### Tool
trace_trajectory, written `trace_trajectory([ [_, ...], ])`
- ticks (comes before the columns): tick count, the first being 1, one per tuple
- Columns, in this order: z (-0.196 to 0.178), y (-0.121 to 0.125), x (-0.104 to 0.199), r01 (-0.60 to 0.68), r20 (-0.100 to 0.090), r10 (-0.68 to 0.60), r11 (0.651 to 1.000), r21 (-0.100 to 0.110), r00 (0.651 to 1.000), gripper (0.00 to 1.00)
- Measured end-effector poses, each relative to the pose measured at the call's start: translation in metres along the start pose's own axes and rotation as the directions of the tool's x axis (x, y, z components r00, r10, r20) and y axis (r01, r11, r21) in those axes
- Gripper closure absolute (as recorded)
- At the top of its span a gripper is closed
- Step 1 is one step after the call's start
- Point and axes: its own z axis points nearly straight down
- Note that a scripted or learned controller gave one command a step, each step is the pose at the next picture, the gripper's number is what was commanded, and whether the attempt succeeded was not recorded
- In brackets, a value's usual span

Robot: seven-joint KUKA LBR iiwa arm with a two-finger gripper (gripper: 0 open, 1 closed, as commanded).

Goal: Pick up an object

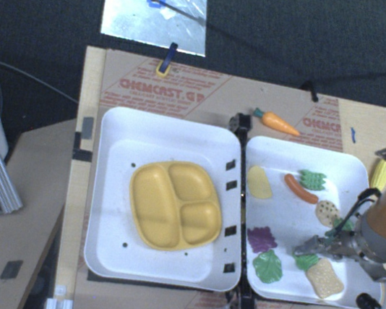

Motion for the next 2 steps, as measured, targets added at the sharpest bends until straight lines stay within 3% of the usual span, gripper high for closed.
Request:
trace_trajectory([
  [1, 0.001, 0.092, 0.066, 0.022, -0.004, -0.022, 1.0, -0.007, 1.0, 0.0],
  [2, 0.002, -0.003, 0.057, 0.006, -0.005, -0.006, 1.0, 0.01, 1.0, 0.0],
])
